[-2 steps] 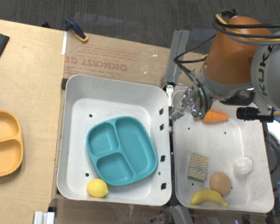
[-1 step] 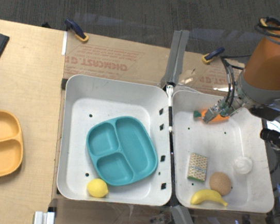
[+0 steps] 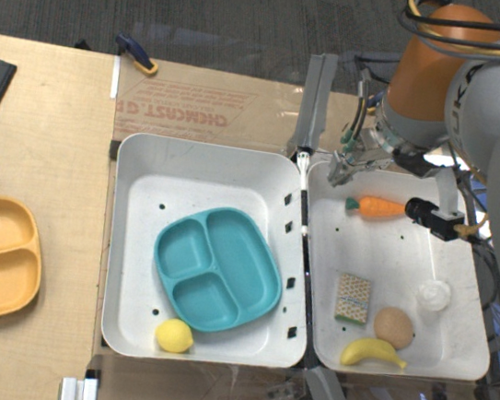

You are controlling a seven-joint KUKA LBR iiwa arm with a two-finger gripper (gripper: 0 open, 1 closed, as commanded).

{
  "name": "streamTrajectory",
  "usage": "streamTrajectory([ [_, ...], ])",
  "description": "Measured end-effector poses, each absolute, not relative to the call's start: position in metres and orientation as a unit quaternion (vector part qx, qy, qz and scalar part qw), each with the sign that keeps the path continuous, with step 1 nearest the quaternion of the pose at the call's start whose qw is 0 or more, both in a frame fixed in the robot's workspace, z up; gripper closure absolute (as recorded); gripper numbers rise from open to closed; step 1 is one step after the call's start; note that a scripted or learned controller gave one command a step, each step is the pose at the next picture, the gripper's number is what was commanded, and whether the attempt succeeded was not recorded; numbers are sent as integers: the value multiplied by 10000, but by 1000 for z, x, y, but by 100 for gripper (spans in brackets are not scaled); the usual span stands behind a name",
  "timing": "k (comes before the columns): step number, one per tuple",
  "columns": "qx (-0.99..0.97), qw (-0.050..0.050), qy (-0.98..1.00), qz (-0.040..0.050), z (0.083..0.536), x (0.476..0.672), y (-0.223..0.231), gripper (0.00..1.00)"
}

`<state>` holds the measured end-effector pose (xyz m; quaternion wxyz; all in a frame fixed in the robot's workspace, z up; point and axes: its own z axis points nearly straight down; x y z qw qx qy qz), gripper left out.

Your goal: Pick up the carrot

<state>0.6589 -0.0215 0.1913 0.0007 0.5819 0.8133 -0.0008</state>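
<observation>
The carrot (image 3: 382, 209) lies at the back of the right bin (image 3: 458, 300). The gripper (image 3: 343, 168) hovers just beside its green tip, fingers apparently narrow and holding nothing.

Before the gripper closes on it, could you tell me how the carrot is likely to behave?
The carrot looks like a smooth, tapered toy, so it is probably stiff and light. Its round body may roll or slip sideways on the right bin's flat white floor. The gripper sits just left of its green tip.
</observation>
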Motion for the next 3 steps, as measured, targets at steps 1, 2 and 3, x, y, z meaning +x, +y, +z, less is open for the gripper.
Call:
streamTrajectory([
  [1,5034,2,8640,-9,192,655,-68,100],
  [2,4318,10,9020,1,192,659,26,100],
  [3,5846,-4,8113,-15,191,645,30,100],
])
